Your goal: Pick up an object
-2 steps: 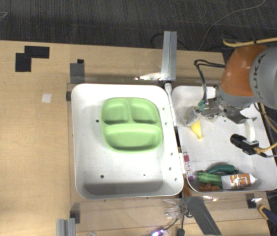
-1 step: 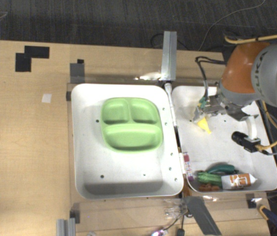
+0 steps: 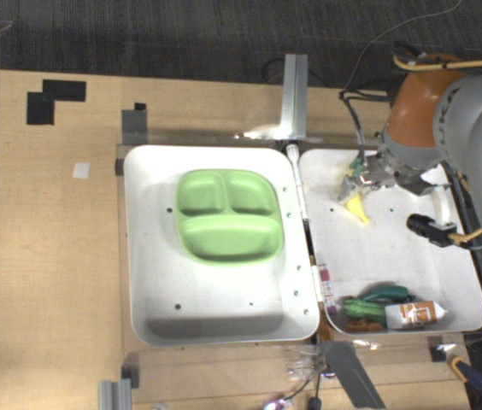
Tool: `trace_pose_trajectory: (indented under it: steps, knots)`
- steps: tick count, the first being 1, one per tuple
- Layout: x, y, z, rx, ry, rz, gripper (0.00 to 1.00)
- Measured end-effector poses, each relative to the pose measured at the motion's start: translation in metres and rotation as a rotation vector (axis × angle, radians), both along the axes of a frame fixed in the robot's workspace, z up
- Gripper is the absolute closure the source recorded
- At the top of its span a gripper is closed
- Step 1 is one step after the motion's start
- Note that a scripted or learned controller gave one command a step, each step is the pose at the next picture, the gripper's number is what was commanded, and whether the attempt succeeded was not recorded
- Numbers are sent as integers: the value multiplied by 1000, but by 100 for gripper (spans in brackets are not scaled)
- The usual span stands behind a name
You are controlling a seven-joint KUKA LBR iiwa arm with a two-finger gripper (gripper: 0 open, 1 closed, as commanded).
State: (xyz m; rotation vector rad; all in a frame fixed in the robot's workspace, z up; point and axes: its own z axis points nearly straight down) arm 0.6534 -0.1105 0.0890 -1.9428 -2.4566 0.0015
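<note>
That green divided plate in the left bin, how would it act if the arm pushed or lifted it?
The green plate looks like moulded plastic, so probably stiff and light. It lies flat and wide in the left bin, so a push would likely slide it, not tip it. Its low rounded rim may be hard to pinch.

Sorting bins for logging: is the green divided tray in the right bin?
No, the green divided tray lies in the left bin.

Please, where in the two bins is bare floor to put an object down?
Right white bin: middle, between yellow piece and front pile of green items. Left white bin: front strip below green divided tray. Crowded near gripper.
</note>
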Motion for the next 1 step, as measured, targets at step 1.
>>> trace_pose_trajectory:
  steps: [1]
  knots:
    - [14, 51, 112, -5, -17, -10, 100]
